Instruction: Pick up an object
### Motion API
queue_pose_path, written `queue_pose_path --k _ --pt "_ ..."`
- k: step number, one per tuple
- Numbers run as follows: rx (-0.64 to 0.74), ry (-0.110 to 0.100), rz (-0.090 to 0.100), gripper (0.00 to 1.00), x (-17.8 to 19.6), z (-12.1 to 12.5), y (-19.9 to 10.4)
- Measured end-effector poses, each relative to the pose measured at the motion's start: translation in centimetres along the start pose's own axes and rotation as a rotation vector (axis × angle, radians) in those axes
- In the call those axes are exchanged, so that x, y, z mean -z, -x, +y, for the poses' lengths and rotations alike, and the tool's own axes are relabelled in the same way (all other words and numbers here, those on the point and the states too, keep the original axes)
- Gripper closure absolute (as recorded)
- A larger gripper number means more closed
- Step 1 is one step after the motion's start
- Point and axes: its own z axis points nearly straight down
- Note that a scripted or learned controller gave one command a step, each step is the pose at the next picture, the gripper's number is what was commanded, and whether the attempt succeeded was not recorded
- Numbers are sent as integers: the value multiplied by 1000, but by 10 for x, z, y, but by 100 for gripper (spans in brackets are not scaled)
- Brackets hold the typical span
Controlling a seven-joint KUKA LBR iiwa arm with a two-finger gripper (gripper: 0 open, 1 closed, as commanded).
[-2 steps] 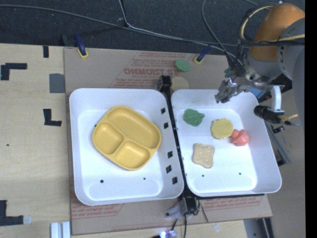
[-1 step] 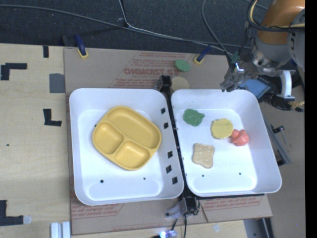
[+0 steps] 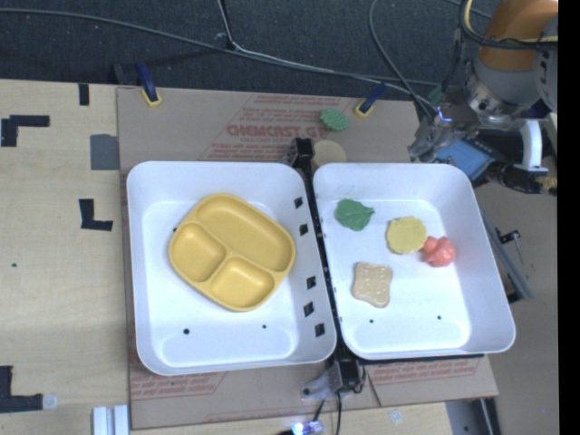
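— Overhead, at a slant: two shallow white bins side by side on a cardboard sheet (image 3: 254,125). Left bin (image 3: 149,270)?

— Holds a yellow divided tray (image 3: 232,251), three compartments, lying flat near centre.

— Right bin (image 3: 471,306)?

— Holds four small pieces, well apart from the tray. Green leafy piece (image 3: 353,214) toward 10 o'clock of the bin floor. Yellow round piece (image 3: 406,235) near centre, slightly toward 1 o'clock. Red piece (image 3: 439,251) just beside the yellow one, at its 4 o'clock; touching or not, cannot tell. Tan toast-shaped piece (image 3: 372,284) toward 6 o'clock, flat, apart from the rest.

— Outside the bins?

— Small green dotted object (image 3: 333,119) on the cardboard, at 12 o'clock of the seam between bins.

— Arm and tool?

— Grey arm with orange band (image 3: 521,16) at 2 o'clock of the scene. Gripper (image 3: 433,141) above the far right corner of the right bin, at 1 o'clock from the yellow round piece, clear of all four pieces. Finger spacing too dark and cluttered: cannot tell whether wide or narrow. Nothing seen between the fingers.
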Motion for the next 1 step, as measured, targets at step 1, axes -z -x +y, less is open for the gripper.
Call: queue_pose_path --k 1 --pt "3 -5 1 100 -14 -16 -48"
